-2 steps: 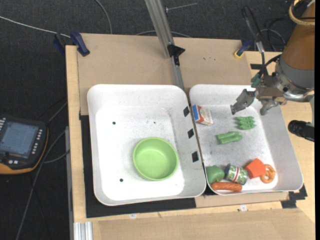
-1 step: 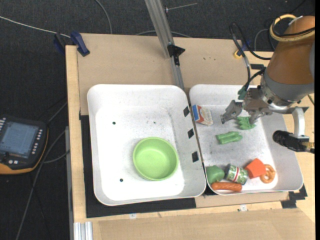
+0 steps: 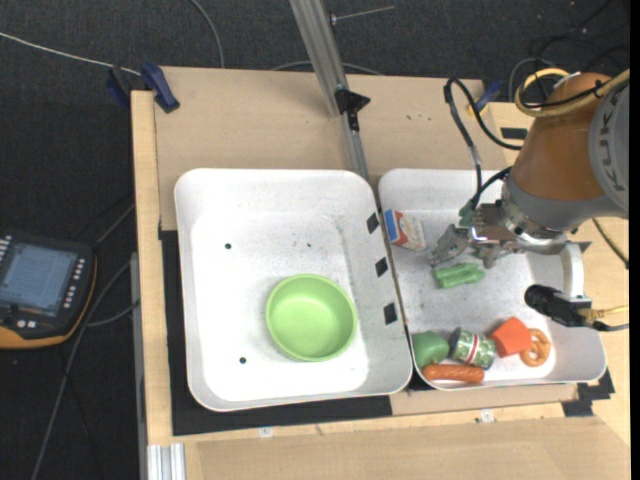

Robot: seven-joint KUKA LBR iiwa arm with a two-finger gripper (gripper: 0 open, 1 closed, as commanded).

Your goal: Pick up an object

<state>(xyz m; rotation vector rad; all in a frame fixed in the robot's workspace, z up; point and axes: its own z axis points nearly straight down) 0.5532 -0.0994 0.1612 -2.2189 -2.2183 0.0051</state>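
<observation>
Over the right-hand white plastic bin (image 3: 420, 190), the two-finger jaws (image 3: 455, 251) hang just above a flat green block (image 3: 459, 275); their opening cannot be told. An off-centre close could push the block toward the small white carton (image 3: 405, 229) nearby.

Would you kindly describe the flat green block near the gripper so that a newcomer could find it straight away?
Look at the right-hand white bin, the one the arm reaches into. Near its middle, just below the gripper, lies the flat green block. Unlike the rounded green piece in the cluster along the bin's near edge, it is rectangular and lies apart from that cluster.
</observation>
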